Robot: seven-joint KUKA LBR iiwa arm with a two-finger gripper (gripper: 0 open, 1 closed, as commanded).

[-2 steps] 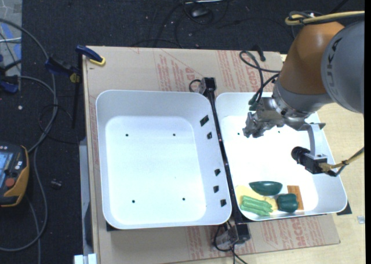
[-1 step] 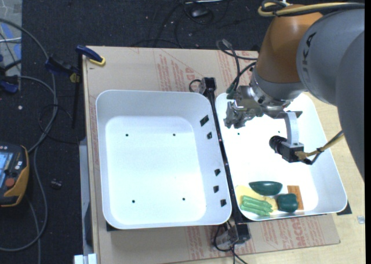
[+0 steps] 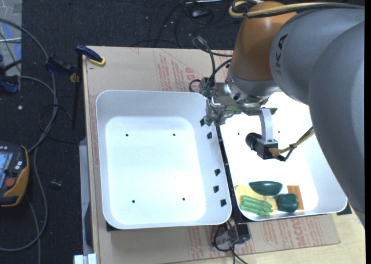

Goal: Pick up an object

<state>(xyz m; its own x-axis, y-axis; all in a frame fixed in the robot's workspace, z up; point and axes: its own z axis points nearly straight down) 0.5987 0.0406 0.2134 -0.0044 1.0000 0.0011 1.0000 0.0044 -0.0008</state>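
The gripper (image 3: 215,111) hung over the far left corner of the right shallow white bin (image 3: 324,158); whether it was open or closed could not be told. A dark green rounded dish (image 3: 265,187), a light green ridged piece (image 3: 255,205) and a dark green block (image 3: 287,202) lay clustered at that bin's near edge, well apart from the gripper.

Figure: Dark lettering on the grey arm (image 3: 313,66), beside its orange band, legible only as "KA". Red print on the table (image 3: 145,72) is too blurred to read.

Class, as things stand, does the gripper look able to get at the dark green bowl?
Probably yes: the bowl lies uncovered in the right bin, and the gripper hangs over that bin, nothing between.
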